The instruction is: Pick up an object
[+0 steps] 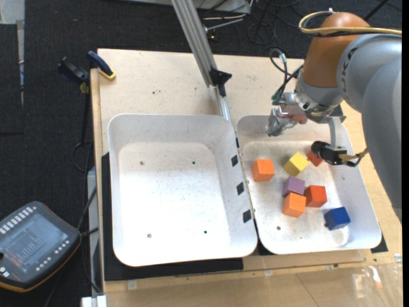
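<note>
**Approach, nothing grasped**

Camera view: pincer (276,128) poised over right bin's (364,235) far edge; clenched or released, cannot tell. Blocks loose below, orange cube (262,169) and yellow cube (296,164) nearest. Next: descend onto one.

Two shallow bins, the left bin (172,184) and the right bin (358,229), look like smooth white plastic with a faint sheen and small dark specks, and they sit on a bench (160,75) of pale, matt, wood-like board. In the right bin, the blocks look matt and smooth: an orange block (262,169), a yellow block (296,164), a purple block (294,185) and a blue block (337,217). At the upper right, the arm (377,75) has a smooth grey painted shell with a glossy orange band (332,43), and a brushed metal rail (195,34) slants down from the top centre.
</note>
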Controlling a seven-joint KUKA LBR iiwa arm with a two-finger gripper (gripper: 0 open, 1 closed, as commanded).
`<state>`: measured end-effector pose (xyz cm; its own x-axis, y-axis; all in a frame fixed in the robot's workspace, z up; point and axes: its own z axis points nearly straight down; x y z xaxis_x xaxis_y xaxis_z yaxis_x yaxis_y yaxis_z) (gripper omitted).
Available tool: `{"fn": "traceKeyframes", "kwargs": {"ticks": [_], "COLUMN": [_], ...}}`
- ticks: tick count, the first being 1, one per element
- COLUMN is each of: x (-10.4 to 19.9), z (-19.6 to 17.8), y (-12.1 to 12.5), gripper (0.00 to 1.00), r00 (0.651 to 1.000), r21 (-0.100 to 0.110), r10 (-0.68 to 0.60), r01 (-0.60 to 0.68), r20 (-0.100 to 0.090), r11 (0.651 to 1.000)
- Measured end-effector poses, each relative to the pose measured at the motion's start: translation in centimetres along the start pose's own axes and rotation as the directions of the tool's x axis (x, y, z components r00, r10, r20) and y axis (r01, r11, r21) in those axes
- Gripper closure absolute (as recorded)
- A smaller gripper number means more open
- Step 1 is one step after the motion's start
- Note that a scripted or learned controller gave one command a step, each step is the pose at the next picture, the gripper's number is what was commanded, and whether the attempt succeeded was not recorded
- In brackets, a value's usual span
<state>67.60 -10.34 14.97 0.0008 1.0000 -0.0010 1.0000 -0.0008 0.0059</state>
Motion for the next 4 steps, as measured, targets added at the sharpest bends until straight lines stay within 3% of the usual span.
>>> {"fn": "traceKeyframes", "kwargs": {"ticks": [1,2,4], "x": [-0.7,-0.6,8.8], "z": [-4.7,-6.4,-9.0], "y": [0.5,0.6,-4.0], "gripper": [1.00,1.00,1.00], "r00": [1.000,1.000,1.000], "r21": [-0.001,0.002,0.006], "r10": [-0.001,-0.002,-0.008], "r01": [0.001,0.002,0.008], "r20": [0.001,0.000,-0.003], "r11": [1.000,1.000,1.000]}}
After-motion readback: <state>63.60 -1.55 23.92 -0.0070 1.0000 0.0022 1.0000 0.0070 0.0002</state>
